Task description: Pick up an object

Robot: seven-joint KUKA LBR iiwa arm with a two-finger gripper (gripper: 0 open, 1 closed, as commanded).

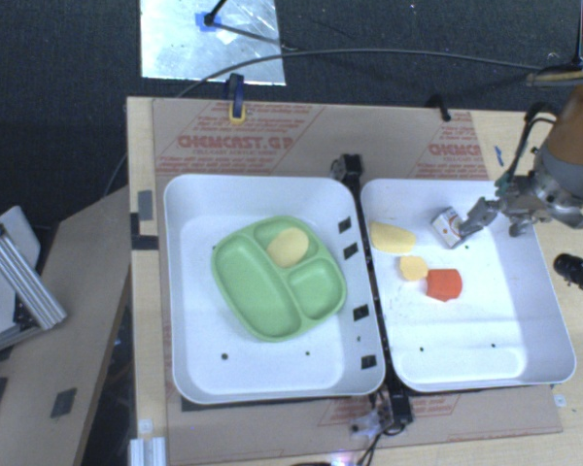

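Hand (463, 223) reaching in from the right over the far part of the right bin (539, 357), metal fingers set around a small boxy white packet (446, 228) with a red mark; cannot tell whether clamped on it or merely touching. Grey arm (568, 178) behind it, with an orange band above the wrist.

Nearest the camera: pale cardboard sheet (272, 435) under both bins, printed in red lettering, on a tan counter (87, 357). 2 shallow white bins side by side, smooth and glossy with rounded corners, joined along the middle by black clips (360, 312).

Within the left bin (199, 357): a light green plastic tray (277, 280), oval, tilted on the diagonal, moulded into 3 compartments, 1 long and 2 small. Resting in the far small compartment: a round, matte, pale yellow lump (289, 248).

Within the right bin, near to far: a blocky orange-red piece (444, 284) with a soft sheen, just beside a small rounded yellow-orange piece (413, 268); then an elongated pale yellow piece (393, 238), smooth, close to the left wall; then the packet at the hand.

Farther off: a blue and yellow clamp (235, 98) on the cardboard's far edge, dark carpet-like floor (58, 66), and a crinkled silvery foil square (211, 25).
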